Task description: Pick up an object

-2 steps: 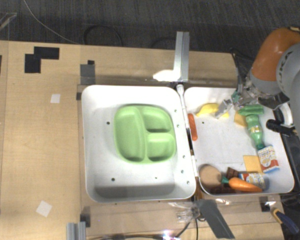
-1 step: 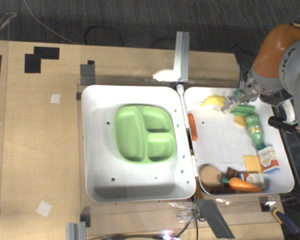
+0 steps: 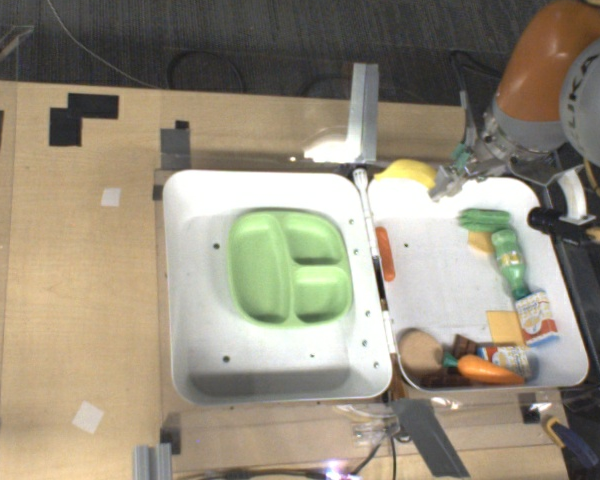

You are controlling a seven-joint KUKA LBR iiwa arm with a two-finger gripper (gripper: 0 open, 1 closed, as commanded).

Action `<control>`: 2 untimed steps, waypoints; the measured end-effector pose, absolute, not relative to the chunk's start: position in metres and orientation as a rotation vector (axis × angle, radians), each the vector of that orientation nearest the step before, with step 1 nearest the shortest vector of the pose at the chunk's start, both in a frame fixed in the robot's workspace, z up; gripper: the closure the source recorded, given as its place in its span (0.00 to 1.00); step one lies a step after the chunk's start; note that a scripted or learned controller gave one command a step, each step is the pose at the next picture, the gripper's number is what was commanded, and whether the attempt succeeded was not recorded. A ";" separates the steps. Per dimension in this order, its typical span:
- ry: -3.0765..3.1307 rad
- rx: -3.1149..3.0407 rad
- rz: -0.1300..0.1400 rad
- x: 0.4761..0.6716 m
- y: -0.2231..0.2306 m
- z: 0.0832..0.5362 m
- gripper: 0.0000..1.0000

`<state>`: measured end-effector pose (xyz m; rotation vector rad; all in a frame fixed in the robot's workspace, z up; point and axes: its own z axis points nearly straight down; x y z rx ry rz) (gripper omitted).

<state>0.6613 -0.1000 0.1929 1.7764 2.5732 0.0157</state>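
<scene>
My gripper hangs over the far edge of the right bin, just right of a yellow rounded object at the bin's far left corner. I see nothing held in it. A green bottle lies a little to the gripper's right and nearer the front. A thin red stick rests along the bin's left wall. At the front of the bin lie an orange carrot, a brown round item, a yellow block and a white and red packet.
The left bin holds a green divided plate. A metal post stands behind the wall between the bins. The arm's grey and orange wrist looms over the right bin's far right corner.
</scene>
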 end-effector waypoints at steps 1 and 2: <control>2.596 1.755 0.010 0.671 -0.049 0.230 1.00; 2.595 1.755 0.009 0.670 -0.029 0.278 1.00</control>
